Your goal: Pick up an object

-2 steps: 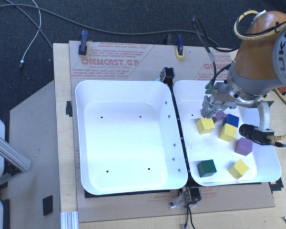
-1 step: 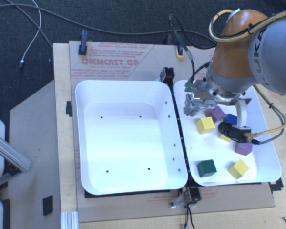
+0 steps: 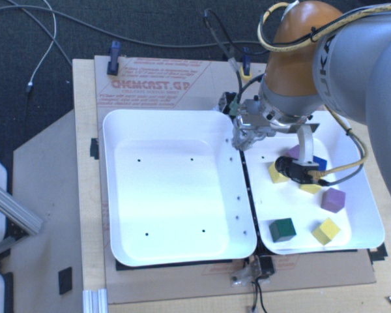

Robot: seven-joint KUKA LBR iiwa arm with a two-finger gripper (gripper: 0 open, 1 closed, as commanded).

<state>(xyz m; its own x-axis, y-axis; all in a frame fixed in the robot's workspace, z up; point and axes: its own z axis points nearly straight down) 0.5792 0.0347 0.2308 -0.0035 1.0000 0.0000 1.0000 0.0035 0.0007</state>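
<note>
Two shallow white plastic bins sit side by side on the counter; the right bin [image 3: 371, 237] is our landmark. Inside it: one dark green cube [image 3: 282, 229] near its front edge, yellow cube [image 3: 326, 231] just right of that, a purple cube [image 3: 333, 200] further back, another yellow block [image 3: 278, 173] and a blue one [image 3: 319, 163] partly hidden. The gripper [image 3: 246, 135] hovers over its left rim, grip state unreadable. The left bin [image 3: 117, 129] lies beside it.

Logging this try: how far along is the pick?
Done: the arm is down over the right bin. In hand: nothing visibly held. Left: the whole pick; the green block, purple block and yellow block lie in the bin.
</note>
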